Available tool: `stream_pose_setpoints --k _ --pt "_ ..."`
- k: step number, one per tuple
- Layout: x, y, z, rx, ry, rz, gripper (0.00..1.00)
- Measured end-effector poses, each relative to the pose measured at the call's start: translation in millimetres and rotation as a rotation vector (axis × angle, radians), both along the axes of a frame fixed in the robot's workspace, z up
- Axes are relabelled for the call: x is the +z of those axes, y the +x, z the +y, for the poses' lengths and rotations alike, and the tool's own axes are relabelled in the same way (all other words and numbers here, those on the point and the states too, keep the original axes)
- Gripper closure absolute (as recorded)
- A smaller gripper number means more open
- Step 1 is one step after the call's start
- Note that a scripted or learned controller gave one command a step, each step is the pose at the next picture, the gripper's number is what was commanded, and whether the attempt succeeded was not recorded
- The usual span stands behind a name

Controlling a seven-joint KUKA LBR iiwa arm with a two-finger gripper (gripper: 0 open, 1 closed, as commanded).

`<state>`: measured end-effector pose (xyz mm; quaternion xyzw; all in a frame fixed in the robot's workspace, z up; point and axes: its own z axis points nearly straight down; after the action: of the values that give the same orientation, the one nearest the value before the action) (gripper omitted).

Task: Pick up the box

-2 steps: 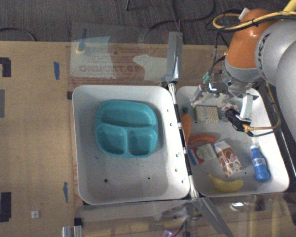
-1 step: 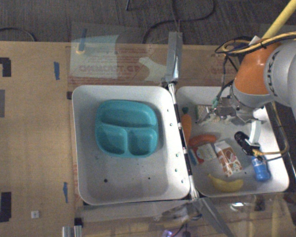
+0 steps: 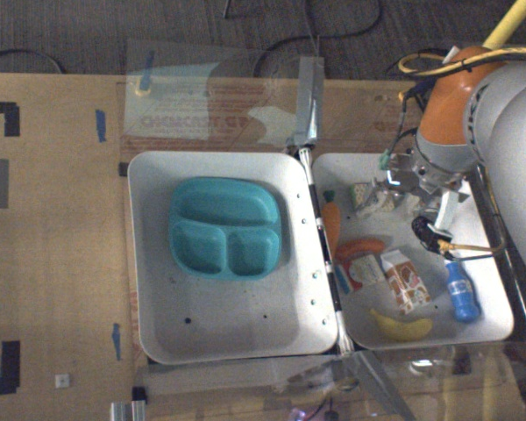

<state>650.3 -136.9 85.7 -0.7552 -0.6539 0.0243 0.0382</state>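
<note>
A teal three-compartment plastic tray [image 3: 225, 227] lies in the left white bin [image 3: 149, 261], while in the right white bin [image 3: 491, 318] an orange carrot [image 3: 331, 224], the small brown-and-white carton box [image 3: 404, 281], a yellow banana [image 3: 401, 325] and a blue bottle [image 3: 461, 292] lie below the gripper [image 3: 387, 191], whose opening I cannot tell.

It looked like a robotics lab: a plywood bench [image 3: 53, 261] marked with black and blue tape carried two shallow white plastic bins [image 3: 149, 235], while loose black cables [image 3: 342, 7] trailed over grey carpet at the top.
</note>
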Motion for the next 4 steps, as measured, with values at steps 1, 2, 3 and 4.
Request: stream_pose_setpoints --k 1,2,3,4 --pt "4 2 -34 -0.205 -0.007 -0.091 0.0" --pt "15 0 -37 -0.204 -0.015 -0.085 1.0" --pt "147 -3 -75 -0.379 -0.044 -0.082 1.0" --pt "157 -2 -73 -0.373 -0.046 -0.083 1.0"
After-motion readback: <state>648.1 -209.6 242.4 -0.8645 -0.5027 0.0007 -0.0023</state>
